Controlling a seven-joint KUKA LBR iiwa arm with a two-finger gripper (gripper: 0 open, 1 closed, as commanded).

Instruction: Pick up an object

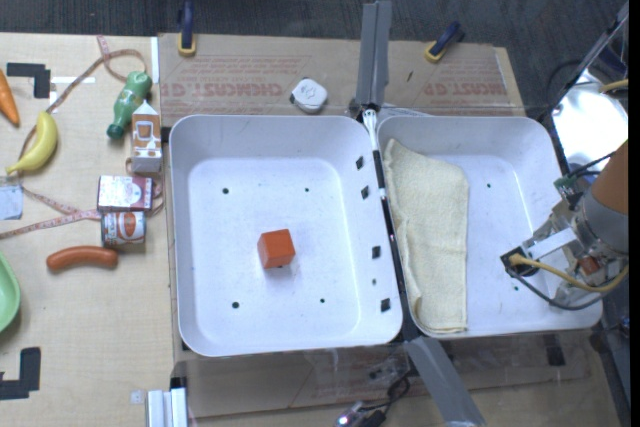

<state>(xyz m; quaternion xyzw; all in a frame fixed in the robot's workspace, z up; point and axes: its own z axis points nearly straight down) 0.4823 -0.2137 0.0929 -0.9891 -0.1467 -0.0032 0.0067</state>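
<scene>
An orange-red cube (pixel 276 248) rests near the middle of the left white bin (pixel 200 315). In the right bin (pixel 510 165), a cream folded towel (pixel 432 245) lies along the left side. The arm comes in from the right, and my gripper (pixel 566 257) hangs low over the right bin's right edge, well away from both the towel and the cube. Nothing shows between its fingers.
Left of the bins, the bench holds a banana (pixel 36 145), a carrot (pixel 8 100), a green bottle (pixel 128 102), a small carton (pixel 146 140), a can (pixel 124 228) and a sausage (pixel 82 259). A white round case (pixel 310 94) lies behind the left bin.
</scene>
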